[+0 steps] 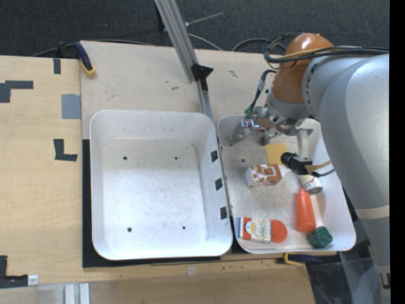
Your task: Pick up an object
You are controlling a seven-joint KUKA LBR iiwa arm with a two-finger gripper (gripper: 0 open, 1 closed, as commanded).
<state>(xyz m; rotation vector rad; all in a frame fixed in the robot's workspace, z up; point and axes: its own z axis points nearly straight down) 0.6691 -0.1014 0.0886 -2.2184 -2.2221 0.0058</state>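
My gripper [240, 132] hangs over the far left corner of the right bin [348, 230], close to the rim it shares with the left bin. Just to its right a yellow block [275, 152] lies partly under the wrist. A small brown and white carton [263, 175] sits in the middle of the bin, a little nearer the front than the gripper. Nothing shows between the gripper and any of these things.
Along the right bin's front and right side lie an orange bottle [305, 211], a green lump [320, 237], a red and white packet [260, 230] and a small white cylinder [310, 183]. The left bin [101, 189] adjoins it. A metal pole [180, 37] slants over the back.
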